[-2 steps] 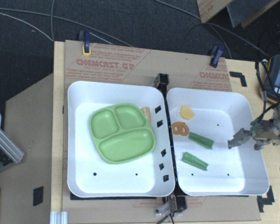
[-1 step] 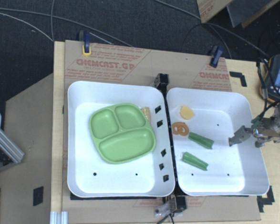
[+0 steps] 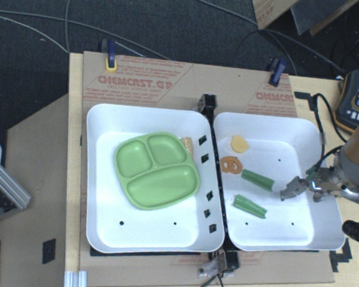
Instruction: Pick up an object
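In the camera view, two white bins stand side by side on the bench. The left bin [image 3: 97, 183] carries a green plate [image 3: 157, 169] with three compartments, lying near the bin's middle, a little toward the far edge. A small tan piece [image 3: 186, 146] shows just at the plate's far right rim.

The right bin [image 3: 271, 238] carries four small things. A yellow disc [image 3: 239, 144] lies near the far left corner. An orange ring [image 3: 231, 165] lies just beside it, closer to the left edge. A dark green stick [image 3: 258, 179] lies near the middle of the bin, and a lighter green stick [image 3: 250, 205] lies near it, toward the near edge.

The gripper [image 3: 289, 190] is low over the right part of this bin, close to the right wall, near the end of the dark green stick but apart from it. Nothing is seen between its fingers; whether they are spread or pressed together, I cannot tell.
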### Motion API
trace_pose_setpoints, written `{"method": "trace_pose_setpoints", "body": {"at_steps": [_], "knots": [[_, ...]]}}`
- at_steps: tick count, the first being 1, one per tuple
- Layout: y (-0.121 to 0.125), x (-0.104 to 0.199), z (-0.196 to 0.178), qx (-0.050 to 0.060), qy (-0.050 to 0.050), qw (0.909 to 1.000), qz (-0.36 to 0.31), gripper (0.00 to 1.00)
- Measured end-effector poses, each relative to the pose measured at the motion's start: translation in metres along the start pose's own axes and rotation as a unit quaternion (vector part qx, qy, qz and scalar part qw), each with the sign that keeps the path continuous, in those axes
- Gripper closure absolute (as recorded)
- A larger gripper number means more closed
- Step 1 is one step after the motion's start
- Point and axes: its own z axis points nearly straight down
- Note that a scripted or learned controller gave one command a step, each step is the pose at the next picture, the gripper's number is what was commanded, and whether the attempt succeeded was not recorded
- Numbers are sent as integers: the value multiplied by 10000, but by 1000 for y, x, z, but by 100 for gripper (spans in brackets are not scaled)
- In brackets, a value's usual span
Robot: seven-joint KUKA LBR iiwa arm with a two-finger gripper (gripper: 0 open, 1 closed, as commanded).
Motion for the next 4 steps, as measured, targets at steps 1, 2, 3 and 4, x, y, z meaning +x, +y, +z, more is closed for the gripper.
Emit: {"method": "trace_pose_setpoints", "body": {"at_steps": [1,2,3,4], "knots": [[-3,1,63,3,0,10000,-1,0],[-3,2,75,-19,-6,10000,-3,0],[-3,2,63,-36,-8,10000,3,100],[-1,8,18,-62,-27,10000,-9,100]]}}
